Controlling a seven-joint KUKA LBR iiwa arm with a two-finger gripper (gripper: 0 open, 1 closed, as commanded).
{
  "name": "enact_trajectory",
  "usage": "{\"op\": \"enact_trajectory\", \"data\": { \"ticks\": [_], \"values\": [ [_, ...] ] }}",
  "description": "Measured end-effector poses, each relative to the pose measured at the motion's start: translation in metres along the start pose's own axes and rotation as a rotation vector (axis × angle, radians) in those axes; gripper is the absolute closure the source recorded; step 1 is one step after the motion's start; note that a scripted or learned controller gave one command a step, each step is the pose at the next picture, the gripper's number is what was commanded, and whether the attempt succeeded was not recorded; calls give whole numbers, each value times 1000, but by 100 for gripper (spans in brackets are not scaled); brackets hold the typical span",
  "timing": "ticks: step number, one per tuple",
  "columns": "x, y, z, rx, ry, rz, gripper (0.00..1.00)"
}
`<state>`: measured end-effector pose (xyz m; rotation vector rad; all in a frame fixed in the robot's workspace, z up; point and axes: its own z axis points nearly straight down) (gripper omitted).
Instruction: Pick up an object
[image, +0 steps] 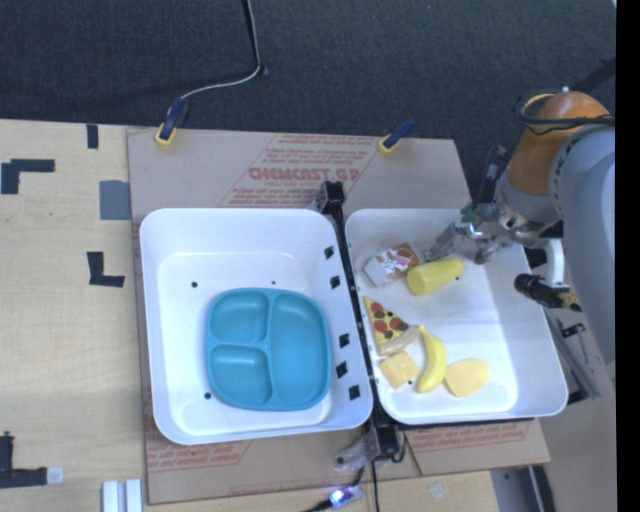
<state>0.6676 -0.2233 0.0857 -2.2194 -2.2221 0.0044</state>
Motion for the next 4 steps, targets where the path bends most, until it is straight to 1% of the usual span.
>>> {"op": "enact_trajectory", "data": {
  "ticks": [1, 2, 3, 4],
  "values": [
    [1, 1, -14, -3, -2, -3, 100],
    [-1, 2, -241, -21, -6, -1, 100],
    [4, 0, -391, -22, -6, -2, 100],
    [-1, 0, -323, 3, 1, 1, 100]
  ]
}}
